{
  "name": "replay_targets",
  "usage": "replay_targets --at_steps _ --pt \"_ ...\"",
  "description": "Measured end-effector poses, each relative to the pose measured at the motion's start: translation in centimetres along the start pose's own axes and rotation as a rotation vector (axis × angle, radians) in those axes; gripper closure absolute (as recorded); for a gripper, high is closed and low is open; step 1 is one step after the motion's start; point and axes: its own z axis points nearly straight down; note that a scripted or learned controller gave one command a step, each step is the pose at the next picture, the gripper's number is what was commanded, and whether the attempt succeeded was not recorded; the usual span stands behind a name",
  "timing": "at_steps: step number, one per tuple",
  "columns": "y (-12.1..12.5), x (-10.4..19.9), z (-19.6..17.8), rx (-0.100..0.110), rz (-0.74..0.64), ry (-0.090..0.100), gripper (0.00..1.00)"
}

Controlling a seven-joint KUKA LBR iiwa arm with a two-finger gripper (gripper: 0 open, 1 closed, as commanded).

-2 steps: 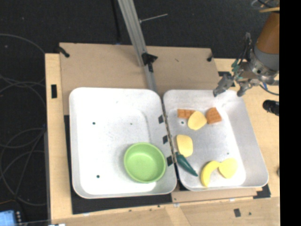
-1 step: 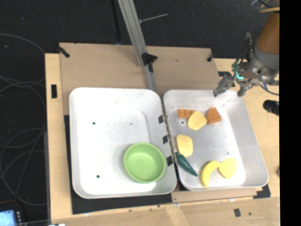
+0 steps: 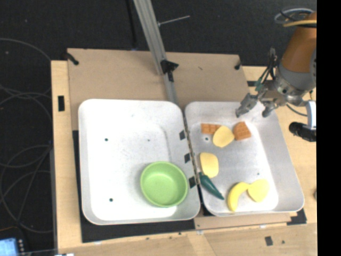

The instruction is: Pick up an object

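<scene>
Approach phase. The gripper (image 3: 256, 107) hangs over the far edge of the right bin (image 3: 277, 159), fingers spread and holding nothing. The nearest candidate, an orange block (image 3: 242, 130), lies just beside a yellow piece (image 3: 222, 136), apparently touching it. A clean grasp calls for descending onto the block's free side. The arm reaches in from the right, wrist pointing down.

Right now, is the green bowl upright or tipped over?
Upright. The green bowl in the left bin shows its round rim and hollow inside facing up.
</scene>
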Motion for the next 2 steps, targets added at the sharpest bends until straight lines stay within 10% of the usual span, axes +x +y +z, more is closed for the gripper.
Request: replay_targets --at_steps 2 --pt "-0.3 0.1 9.5 0.001 0.002 0.0 0.0"
